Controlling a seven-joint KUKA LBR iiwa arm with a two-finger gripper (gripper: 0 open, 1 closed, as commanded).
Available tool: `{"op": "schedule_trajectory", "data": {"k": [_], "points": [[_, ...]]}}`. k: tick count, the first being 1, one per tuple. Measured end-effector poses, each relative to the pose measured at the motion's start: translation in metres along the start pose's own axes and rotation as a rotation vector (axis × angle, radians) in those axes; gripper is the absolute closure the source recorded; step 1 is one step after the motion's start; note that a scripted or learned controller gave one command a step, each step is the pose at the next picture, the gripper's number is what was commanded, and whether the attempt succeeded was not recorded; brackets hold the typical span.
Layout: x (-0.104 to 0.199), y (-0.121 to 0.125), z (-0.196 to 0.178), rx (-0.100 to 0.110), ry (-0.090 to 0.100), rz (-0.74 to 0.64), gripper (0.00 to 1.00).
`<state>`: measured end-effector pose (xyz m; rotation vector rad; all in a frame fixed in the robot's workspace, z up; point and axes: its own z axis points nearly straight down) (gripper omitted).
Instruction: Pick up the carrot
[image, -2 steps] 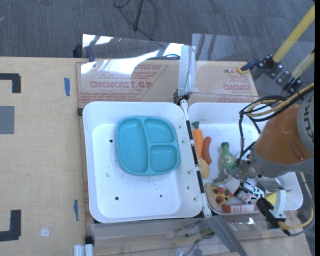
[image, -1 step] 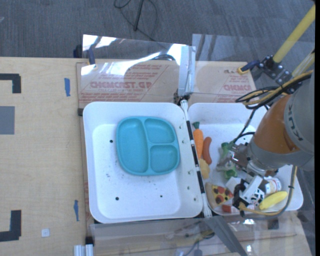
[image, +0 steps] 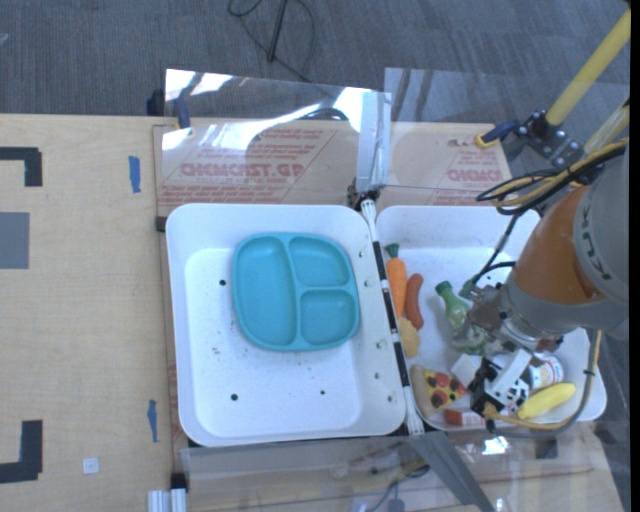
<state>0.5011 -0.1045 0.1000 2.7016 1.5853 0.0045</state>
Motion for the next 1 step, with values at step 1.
{"op": "schedule_trajectory", "data": {"k": [1], "points": [[0.0003, 0.0616, -0.0512, 0.011, 0.001, 0.054, 1.00]]}}
